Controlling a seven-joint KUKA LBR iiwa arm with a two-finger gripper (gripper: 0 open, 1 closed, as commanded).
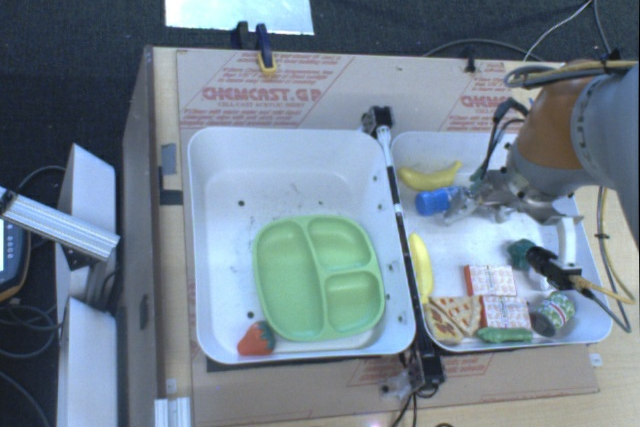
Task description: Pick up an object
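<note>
My gripper (464,207) hangs low in the right bin (590,330), at its back left part. A blue cylinder (433,202) lies just left of it, close to or touching the gripper's tip. A yellow banana (429,176) rests behind the blue cylinder by the bin's back wall. I see nothing held in the gripper. The grey arm with its orange band (548,130) reaches in from the right.
The right bin also holds a second yellow piece (422,264) by the left wall, two red-and-white blocks (490,280), a waffle-like toy (452,315), a green bean (505,336), a tape roll (552,313) and a dark green thing (520,250). The left bin (225,175) holds a green divided plate (320,275) and a strawberry (257,340).
</note>
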